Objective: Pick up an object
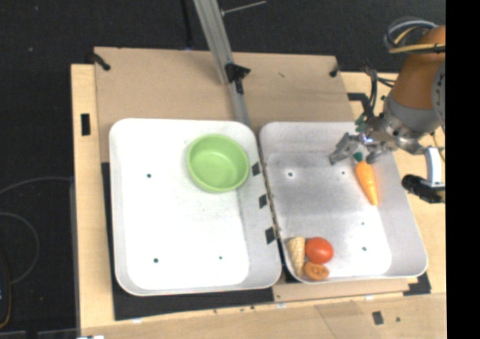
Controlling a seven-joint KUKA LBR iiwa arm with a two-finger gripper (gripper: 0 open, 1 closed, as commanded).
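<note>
An orange toy carrot [367, 182] with a green top lies in the right bin [315, 202], near that bin's right wall. My gripper [361, 151] hangs over the carrot's green end. It is open, with one dark finger [341, 153] to the left of the carrot's top and the other to the right. The carrot's body points away from the gripper, toward the front of the bin. Nothing is held between the fingers.
A red tomato [319, 249], a pale wedge-shaped piece [297, 251] and a small orange piece [316, 271] sit in the right bin's front left corner. A green bowl [217, 163] stands in the left bin [150, 217]. A metal pole [214, 30] rises behind the bins.
</note>
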